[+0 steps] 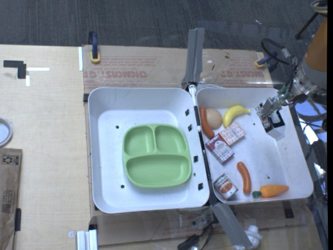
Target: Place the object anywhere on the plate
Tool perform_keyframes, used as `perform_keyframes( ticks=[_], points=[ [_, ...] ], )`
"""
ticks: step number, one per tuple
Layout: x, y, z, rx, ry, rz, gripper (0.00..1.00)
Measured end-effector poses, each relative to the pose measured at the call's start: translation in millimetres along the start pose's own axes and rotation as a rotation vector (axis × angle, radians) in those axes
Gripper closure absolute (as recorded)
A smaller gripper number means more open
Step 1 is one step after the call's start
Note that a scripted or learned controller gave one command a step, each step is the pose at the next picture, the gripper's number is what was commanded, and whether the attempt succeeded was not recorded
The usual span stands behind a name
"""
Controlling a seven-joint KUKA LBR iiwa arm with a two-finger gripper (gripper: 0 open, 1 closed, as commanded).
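Our gripper [271, 114] hangs over the right bin [291, 155]; its state we cannot tell. The banana [235, 113] there looks light and smooth; we'd pinch it mid-curve for the plate [156, 156].

Perhaps mirrored "CHEMCAST" on cardboard [132, 65]

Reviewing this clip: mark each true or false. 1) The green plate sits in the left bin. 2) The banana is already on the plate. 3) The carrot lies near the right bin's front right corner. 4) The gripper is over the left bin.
1) True: the green divided plate lies in the left bin.
2) False: the banana lies in the right bin, beside a bread roll.
3) True: the carrot lies there.
4) False: the gripper is over the right bin's far right side.
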State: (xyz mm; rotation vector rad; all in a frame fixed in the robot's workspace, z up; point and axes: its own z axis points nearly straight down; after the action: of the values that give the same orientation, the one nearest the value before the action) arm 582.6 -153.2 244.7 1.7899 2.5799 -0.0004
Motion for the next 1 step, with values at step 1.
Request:
perform_keyframes(
  ticks=[1],
  points=[
    [40.3, 27.7, 29.3, 0.003, 0.001, -0.033, 1.00]
  ],
)
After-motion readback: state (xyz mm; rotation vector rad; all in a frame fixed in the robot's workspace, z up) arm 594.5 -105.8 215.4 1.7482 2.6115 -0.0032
